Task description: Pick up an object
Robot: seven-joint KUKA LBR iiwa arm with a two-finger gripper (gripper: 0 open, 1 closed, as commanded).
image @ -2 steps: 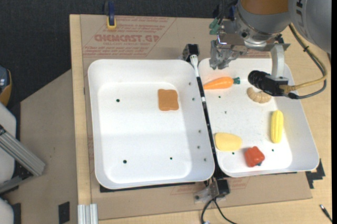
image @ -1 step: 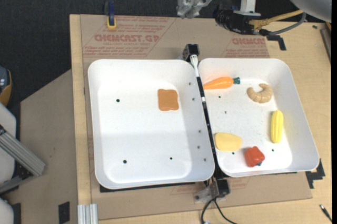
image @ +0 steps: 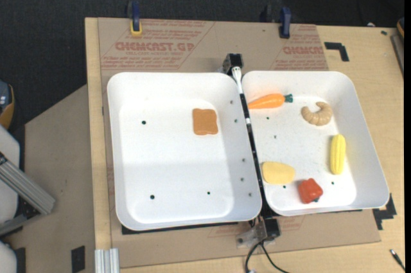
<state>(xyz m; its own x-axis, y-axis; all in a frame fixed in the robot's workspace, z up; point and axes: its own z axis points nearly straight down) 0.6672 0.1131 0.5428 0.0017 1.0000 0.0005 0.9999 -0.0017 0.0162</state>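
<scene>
Camera view: nothing is lifted, so the pick has not started as far as I can judge. Left bin (image: 128, 156) holds one item, a toast slice (image: 205, 121), lying flat in the upper-middle area, well apart from the walls. Right bin (image: 359, 137) holds five: carrot (image: 266, 101) at the top-left, just beside the divider where the bins meet; a beige croissant-like pastry (image: 318, 114) near the top-right; corn cob (image: 337, 153) upright along the right side; a pale yellow potato-like lump (image: 278, 172) at the lower left; a red pepper (image: 309, 190) just beside it, near the front wall. All rest on the bin floors, none touching a neighbour except perhaps the lump and pepper, which sit very close. Gripper state: cannot tell from this frame. Remaining: choose a target, approach, close, lift, so the whole task. The toast looks the easiest target, being isolated, though flat.
</scene>
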